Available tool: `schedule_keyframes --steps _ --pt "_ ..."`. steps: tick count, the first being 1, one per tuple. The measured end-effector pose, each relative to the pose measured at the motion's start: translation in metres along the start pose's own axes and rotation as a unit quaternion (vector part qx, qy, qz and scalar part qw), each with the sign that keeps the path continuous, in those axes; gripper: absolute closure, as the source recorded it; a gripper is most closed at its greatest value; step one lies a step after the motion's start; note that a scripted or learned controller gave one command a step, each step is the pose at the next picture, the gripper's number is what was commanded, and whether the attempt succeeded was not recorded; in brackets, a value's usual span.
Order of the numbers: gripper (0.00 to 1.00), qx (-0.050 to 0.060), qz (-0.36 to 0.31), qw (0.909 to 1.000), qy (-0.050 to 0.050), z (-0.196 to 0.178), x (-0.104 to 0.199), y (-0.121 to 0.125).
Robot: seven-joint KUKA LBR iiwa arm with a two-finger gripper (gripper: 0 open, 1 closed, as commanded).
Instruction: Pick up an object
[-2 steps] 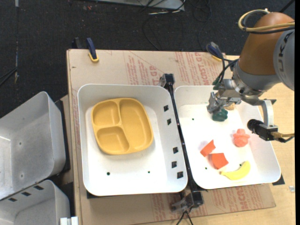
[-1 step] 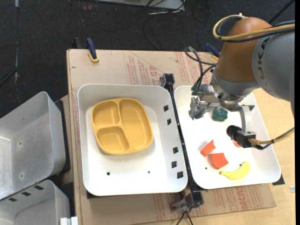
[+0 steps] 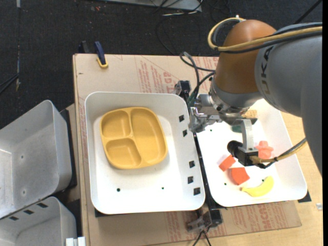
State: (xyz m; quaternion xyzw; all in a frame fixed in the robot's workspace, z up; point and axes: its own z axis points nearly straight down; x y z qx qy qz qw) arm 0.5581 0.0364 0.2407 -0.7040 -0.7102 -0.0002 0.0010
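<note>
My gripper [image 3: 199, 118] hangs over the left edge of the right bin [image 3: 287, 188], close to the wall between the two bins. The wrist and arm cover it from above. Nothing is visibly held. In the right bin lie an orange wedge [image 3: 226, 163], a red-orange block [image 3: 239, 176], a yellow banana [image 3: 258, 187] and a pink piece [image 3: 265, 150]. They sit towards the bin's near side, below and to the right of the gripper. A tan piece [image 3: 250, 114] peeks out from under the arm.
The left bin [image 3: 102, 188] holds a yellow divided plate [image 3: 134, 137] in its upper half. Grey tubs [image 3: 31, 147] stand off the bench to the left. A blue-and-yellow clamp [image 3: 101, 55] sits on the bench's far left corner.
</note>
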Motion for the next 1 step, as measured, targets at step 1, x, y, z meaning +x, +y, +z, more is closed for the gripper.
schedule_keyframes --steps 1 --pt "1.00 0.000 0.000 1.0000 0.000 0.0123 0.0588 0.0014"
